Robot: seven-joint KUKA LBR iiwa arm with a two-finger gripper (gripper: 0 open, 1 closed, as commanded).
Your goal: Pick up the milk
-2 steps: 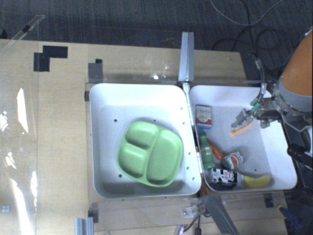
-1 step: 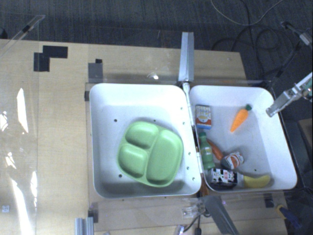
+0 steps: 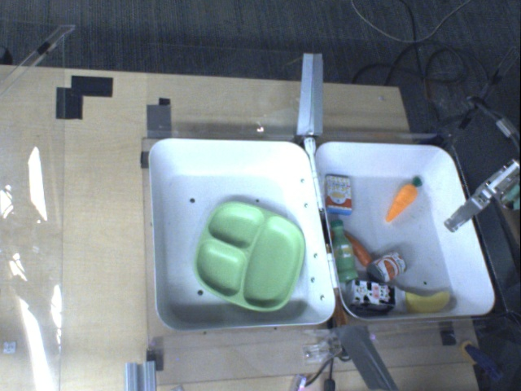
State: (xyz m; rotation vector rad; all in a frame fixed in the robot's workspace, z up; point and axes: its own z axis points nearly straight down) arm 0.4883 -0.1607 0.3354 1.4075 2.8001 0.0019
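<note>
The left bin (image 3: 171, 243) holds a green tray (image 3: 251, 255). In the right bin (image 3: 440, 169), the milk (image 3: 339, 195) lies at about 10 o'clock, by the divider. A carrot (image 3: 402, 201) sits near 1 o'clock, a banana (image 3: 428, 300) at 5, a bottle (image 3: 342, 253) at 8. The gripper (image 3: 468, 208) hangs over the bin's 3 o'clock rim, empty; how its fingers stand I cannot tell.

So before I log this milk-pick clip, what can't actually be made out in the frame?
- Gripper: the camera view's right edge cuts off the arm behind it, and the tip is too small to read the fingers.
- Milk carton: the label print is too blurred to read.
- Black-and-white pack in the right bin: the can crowds it; its identity is unclear.
- Green bottle: tucked against the divider, so its far side is hidden.
</note>
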